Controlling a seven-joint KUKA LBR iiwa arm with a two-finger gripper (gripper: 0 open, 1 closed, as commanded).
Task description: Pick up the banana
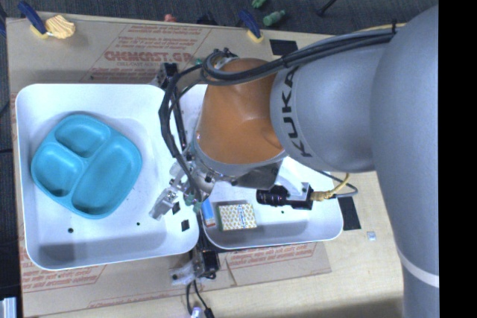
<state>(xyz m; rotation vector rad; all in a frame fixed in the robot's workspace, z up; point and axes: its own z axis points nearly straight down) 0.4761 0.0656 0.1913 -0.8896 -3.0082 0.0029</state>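
My gripper (173, 199) hangs low over the wall between the two bins, at the right edge of the left bin (89, 253). The arm's orange band (238, 115) and grey body cover most of the right bin (302, 231). Nothing yellow is visible at the gripper. A small patterned block (237, 216) lies in the right bin just right of the gripper, with a small blue piece (209, 214) beside it.
A blue divided plate (86, 164) lies in the left part of the left bin. Black cables (170, 112) loop down the arm's left side. Blue clamps (250, 24) hold the cardboard at the bench's far edge.
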